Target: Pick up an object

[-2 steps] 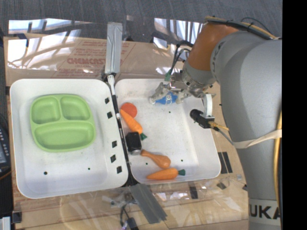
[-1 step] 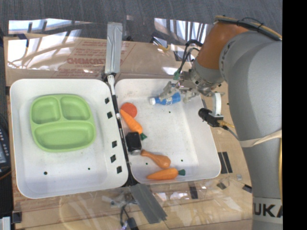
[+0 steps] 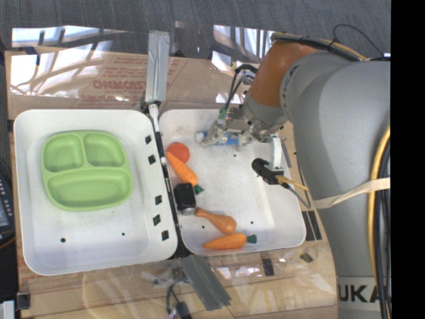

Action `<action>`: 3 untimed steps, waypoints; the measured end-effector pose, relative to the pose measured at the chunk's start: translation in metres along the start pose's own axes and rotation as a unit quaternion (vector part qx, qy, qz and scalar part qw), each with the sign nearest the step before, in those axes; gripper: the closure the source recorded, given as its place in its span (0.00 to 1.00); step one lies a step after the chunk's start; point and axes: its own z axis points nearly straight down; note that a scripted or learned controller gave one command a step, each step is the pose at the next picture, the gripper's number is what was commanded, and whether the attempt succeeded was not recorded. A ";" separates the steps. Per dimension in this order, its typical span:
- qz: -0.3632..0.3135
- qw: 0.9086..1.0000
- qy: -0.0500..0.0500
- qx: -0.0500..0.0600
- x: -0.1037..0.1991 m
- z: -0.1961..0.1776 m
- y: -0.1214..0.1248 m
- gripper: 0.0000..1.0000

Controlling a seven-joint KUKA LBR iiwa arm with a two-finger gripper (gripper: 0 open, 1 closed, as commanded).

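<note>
Carrots (image 3: 182, 169) sit along the right bin's (image 3: 279, 234) left and front edges, well left of and nearer than our gripper (image 3: 226, 137) at the back wall, grip state unclear.

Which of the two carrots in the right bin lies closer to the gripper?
The upper carrot, beside the divider under the red-orange disc; the other carrot lies at the front edge, farther from the gripper.

Right bin's (image 3: 282, 228) middle open; carrots (image 3: 226, 242) crowd left.
</note>
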 end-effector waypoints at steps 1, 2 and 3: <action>-0.002 1.000 -0.001 0.007 -0.001 -0.007 -0.003 1.00; -0.002 1.000 -0.001 0.008 -0.002 -0.007 -0.003 0.00; -0.004 1.000 0.000 0.006 -0.001 -0.017 -0.002 1.00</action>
